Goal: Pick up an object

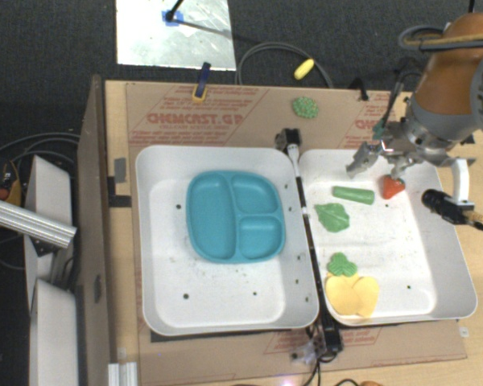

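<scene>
Up at the right of the frame, the grey two-finger gripper (381, 166) hangs over the far end of the right white bin (447, 272), its fingers spread apart with nothing between them. A small red strawberry-shaped toy (393, 187) lies just beside one fingertip. Left of it rests a green cylinder-like toy (353, 194), with a leafy green piece (332, 216) below that. Nearer the bottom edge, a green broccoli-like toy (340, 264) touches a flat yellow piece (354, 293). The left white bin (165, 292) bears a blue plastic divided plate (234, 216).
</scene>
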